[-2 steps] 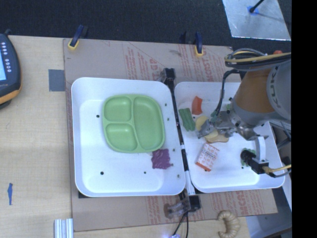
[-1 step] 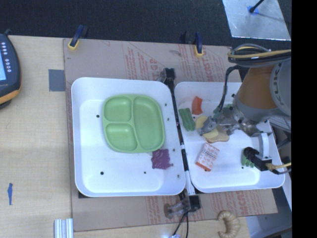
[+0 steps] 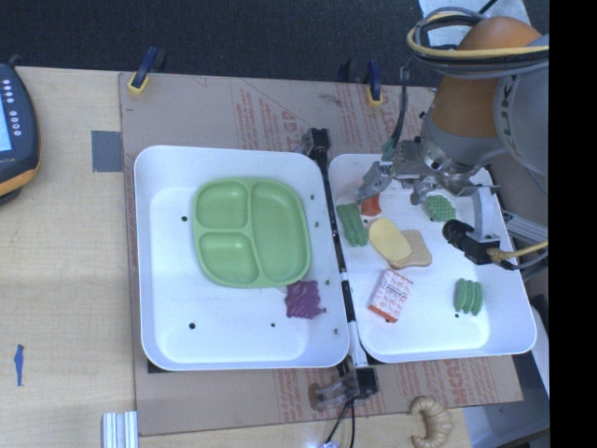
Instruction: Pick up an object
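The grey arm reaches in over the right bin (image 3: 508,339), its tool (image 3: 403,183) low at the bin's far end, just above a small red piece (image 3: 371,204). Nearby lie a green pod (image 3: 352,224), a yellow block (image 3: 390,240) overlapping a tan slab (image 3: 416,250), a red-and-white packet (image 3: 391,295) and two green pods (image 3: 468,297) — possibly toy food. The left bin (image 3: 154,278) holds a green divided plate (image 3: 252,231) and a purple lump (image 3: 303,299).

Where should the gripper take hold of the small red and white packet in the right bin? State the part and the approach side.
Grip the packet across its narrow width, at mid-length, coming straight down. It lies flat and tilted, with bare bin floor along both long edges, so fingers would likely fit there.
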Controlling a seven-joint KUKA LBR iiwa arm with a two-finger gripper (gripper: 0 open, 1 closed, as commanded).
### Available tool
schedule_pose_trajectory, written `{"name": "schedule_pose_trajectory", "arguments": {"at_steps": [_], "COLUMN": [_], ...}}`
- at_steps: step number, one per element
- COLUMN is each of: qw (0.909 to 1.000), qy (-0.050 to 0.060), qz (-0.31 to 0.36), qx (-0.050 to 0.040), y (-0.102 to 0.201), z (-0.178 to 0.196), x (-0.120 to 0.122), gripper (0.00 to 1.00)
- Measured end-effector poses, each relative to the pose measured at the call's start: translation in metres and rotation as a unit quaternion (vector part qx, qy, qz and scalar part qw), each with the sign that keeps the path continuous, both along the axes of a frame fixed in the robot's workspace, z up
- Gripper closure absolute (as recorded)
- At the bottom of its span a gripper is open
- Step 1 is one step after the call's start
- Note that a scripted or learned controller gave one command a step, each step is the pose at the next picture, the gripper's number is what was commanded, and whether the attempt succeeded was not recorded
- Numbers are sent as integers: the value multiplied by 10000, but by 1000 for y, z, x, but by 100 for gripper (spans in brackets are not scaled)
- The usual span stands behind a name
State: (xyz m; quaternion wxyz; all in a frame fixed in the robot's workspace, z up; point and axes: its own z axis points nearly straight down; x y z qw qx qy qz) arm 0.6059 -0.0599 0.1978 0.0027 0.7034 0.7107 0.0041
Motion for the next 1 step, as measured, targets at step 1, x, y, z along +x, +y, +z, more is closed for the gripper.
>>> {"name": "schedule_pose_trajectory", "arguments": {"at_steps": [1], "qw": [10000], "qy": [79], "qz": [-6], "qx": [-4], "y": [38], "z": [-6], "x": [-5], "gripper": [100]}}
